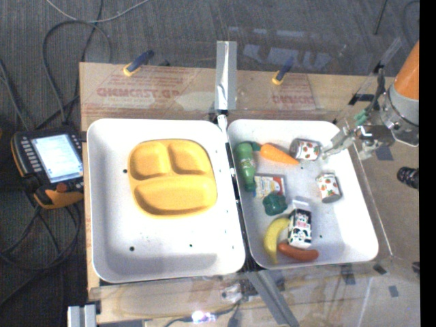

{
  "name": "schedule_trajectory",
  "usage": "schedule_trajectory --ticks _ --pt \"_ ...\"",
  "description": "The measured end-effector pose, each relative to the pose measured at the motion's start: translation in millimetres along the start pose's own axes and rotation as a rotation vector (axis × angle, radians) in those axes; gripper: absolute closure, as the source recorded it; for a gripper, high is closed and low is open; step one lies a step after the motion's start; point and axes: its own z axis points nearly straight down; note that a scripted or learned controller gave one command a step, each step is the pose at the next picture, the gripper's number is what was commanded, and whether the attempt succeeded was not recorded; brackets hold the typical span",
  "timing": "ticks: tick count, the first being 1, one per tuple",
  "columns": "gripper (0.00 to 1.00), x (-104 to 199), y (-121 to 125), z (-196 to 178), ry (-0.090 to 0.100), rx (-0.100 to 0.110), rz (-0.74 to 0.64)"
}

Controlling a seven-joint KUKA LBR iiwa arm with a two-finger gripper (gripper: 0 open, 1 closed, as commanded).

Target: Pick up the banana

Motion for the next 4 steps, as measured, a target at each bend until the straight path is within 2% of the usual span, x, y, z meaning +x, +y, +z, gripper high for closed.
schedule_trajectory --ticks 1,2,3,4 --pt "0.00 46 -82 109 0.002 0.003 0.159" --pt "0.00 97 -74 155 -0.015 -0.031 0.200" --pt "0.00 103 -84 161 -0.003 -0.026 0.515" --pt "1.00 104 -86 155 0.000 -0.015 0.514"
